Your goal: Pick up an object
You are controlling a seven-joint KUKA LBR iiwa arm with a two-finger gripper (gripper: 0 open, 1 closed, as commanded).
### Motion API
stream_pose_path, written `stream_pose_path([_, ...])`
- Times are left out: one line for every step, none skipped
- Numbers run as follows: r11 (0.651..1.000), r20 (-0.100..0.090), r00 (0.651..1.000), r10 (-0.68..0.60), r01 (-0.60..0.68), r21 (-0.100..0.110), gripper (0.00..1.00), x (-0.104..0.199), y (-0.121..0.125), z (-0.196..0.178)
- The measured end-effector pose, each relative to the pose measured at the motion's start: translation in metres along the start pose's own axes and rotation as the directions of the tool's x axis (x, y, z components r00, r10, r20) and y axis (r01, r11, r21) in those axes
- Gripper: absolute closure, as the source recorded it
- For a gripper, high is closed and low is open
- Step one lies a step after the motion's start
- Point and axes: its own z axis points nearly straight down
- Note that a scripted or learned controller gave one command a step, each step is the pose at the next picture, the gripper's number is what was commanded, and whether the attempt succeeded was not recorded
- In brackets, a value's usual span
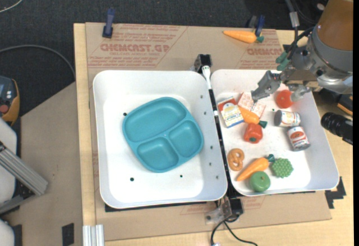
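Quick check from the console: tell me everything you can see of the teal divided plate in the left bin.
The teal divided plate looks like smooth moulded plastic, with rounded corners and a raised rim. Ridges split it into three compartments: one large across the upper part, two smaller below. It lies flat and right side up, turned at a slant, about the middle of the left bin. It rests on the bin's floor, with nothing on it, and touches no wall or other item.

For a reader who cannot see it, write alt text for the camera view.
A grey robot arm's gripper hovers over the right white bin of toy food, near a red tomato. The left bin holds a blue divided plate.
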Motion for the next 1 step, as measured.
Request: stream_pose_path([1.000,0.000,1.000,0.002,-0.002,0.009,1.00,-0.0005,-0.0014,-0.0047])
